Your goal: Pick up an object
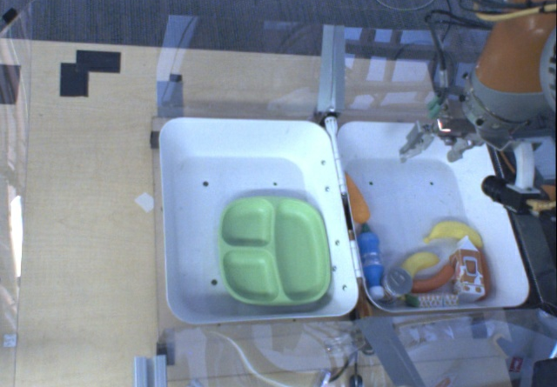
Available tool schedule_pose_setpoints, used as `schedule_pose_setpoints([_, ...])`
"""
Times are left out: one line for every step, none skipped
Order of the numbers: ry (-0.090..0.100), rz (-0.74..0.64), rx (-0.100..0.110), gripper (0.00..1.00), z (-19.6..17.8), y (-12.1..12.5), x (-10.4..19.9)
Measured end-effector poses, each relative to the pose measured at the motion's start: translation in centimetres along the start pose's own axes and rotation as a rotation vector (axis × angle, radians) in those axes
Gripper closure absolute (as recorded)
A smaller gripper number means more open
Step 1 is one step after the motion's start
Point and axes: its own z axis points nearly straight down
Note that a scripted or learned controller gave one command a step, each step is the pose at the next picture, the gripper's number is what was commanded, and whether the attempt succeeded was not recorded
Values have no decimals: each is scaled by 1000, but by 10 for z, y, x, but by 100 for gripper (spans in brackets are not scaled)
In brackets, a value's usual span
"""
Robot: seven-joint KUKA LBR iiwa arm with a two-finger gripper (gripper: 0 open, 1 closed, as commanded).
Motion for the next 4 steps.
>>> schedule_pose_setpoints([1, -193, 0, 0, 50, 15, 50])
schedule_pose_setpoints([0, -375, -1, 0, 119, -33, 10])
schedule_pose_setpoints([0, -191, -1, 0, 91, -81, -11])
schedule_pose_setpoints([-4, -188, -9, 0, 145, -112, -80])
